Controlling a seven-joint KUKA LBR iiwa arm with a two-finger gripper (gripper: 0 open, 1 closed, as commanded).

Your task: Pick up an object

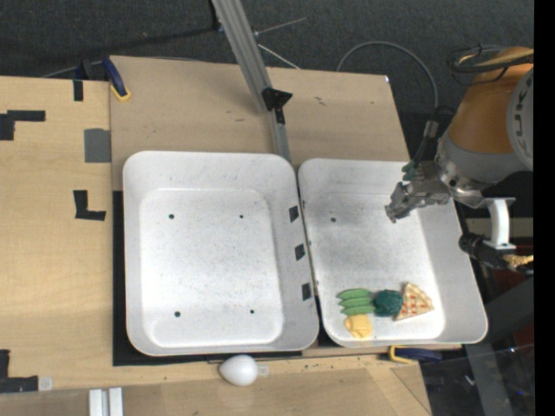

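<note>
- I see two bins side by side on the bench [199, 120]: the left bin [208, 250] and the right bin [381, 250], their inner rims touching.
- In the right bin's near corner lies a cluster: a pea pod [354, 299], a corn piece [358, 324] just in front of it, a broccoli piece [388, 302] to their right, and a pizza slice [415, 302] rightmost, all close together.
- The gripper [401, 204] sits over the right bin's far right part, well apart from the cluster.
- An egg [238, 370] rests on the bench, in front of the left bin's near rim.
</note>
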